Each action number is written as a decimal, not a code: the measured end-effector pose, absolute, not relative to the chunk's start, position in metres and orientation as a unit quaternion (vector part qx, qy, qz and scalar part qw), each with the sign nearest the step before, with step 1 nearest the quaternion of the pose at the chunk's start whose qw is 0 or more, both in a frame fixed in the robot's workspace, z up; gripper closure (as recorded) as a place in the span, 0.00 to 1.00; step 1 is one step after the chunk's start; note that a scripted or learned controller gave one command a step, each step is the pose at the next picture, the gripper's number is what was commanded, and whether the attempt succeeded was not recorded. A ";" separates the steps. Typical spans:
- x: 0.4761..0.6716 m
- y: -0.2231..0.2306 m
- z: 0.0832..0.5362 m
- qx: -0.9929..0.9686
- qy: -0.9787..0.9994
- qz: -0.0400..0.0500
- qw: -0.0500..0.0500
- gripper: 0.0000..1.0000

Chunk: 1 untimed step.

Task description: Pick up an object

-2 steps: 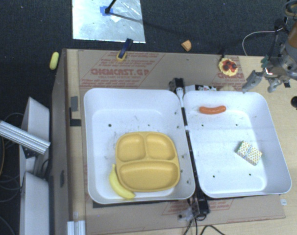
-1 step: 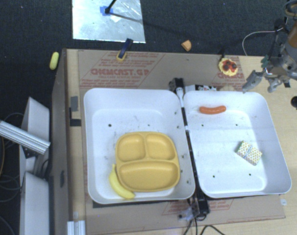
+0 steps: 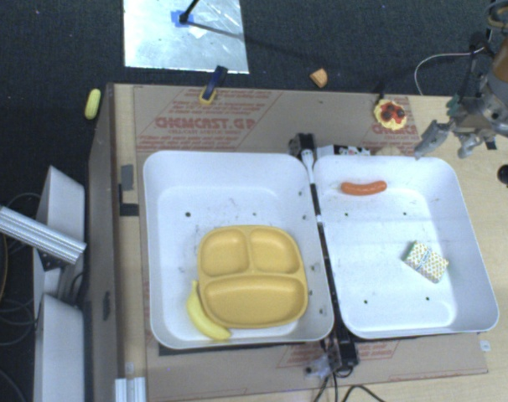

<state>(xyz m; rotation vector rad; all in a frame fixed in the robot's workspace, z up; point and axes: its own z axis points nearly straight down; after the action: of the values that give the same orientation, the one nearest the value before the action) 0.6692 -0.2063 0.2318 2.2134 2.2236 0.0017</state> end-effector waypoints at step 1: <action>0.669 -0.206 0.228 0.705 0.709 0.000 0.002 0.00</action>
<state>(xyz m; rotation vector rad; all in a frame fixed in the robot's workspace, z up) 0.6692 -0.2062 0.2281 2.2125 2.2241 0.0012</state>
